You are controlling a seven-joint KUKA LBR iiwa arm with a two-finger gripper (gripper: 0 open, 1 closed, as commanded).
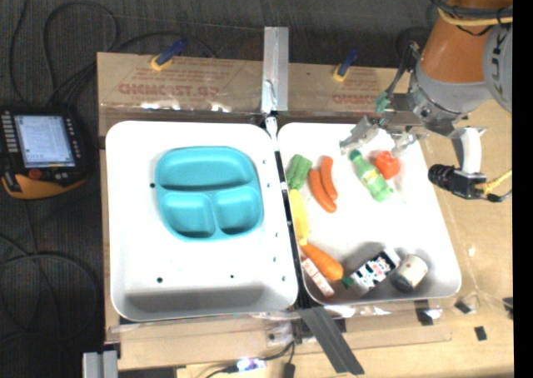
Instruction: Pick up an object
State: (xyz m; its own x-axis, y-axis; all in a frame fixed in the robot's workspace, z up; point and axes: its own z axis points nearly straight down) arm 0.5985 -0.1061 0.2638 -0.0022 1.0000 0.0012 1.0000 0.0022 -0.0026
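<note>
Nearest the camera, well below my claw [379,136] along the near wall of the right bin [441,235], lie a small carrot [323,261], a black-and-white patterned box [372,270] and a grey, drum-shaped piece [410,271]. My claw hangs at the far end of that bin, its two pale fingers spread wide apart, with nothing gripped between them. Just beneath it lie the green bottle [371,175] and, touching the bottle's right side, a small red-orange piece [387,165] that I take for a toy tomato, though the view is too coarse for me to be sure. To my left lie an orange-red sausage [324,184], a green pod [297,170] and a yellow corn-like piece [297,213] against the dividing wall. Further left, in the other bin [133,276], sits a teal divided tray [209,191]. The green bottle is my likeliest pick. I judge it light, hollow and stiff, with a smooth, rounded skin that could squirt out of a pinch taken off centre. I would close across its narrow width, near the middle of its length, fingers square to its long axis. The red piece pressed against it may block one finger, so I would favour the lower half of the bottle, where its sides look free.
</note>
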